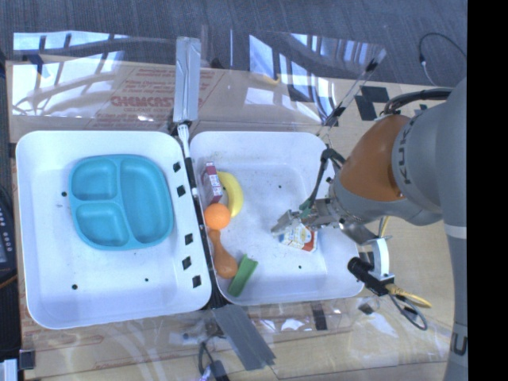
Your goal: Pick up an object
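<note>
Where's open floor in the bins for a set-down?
Left bin: bare strips around the blue divided plate, widest along its near edge. Right bin: bare across the far middle, between the banana and the gripper. Crowded along its left wall: banana, orange, carrot, green block.

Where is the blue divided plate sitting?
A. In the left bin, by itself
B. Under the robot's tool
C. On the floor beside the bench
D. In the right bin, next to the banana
A: the blue divided plate lies alone in the left bin, while the banana is in the right bin.
</note>
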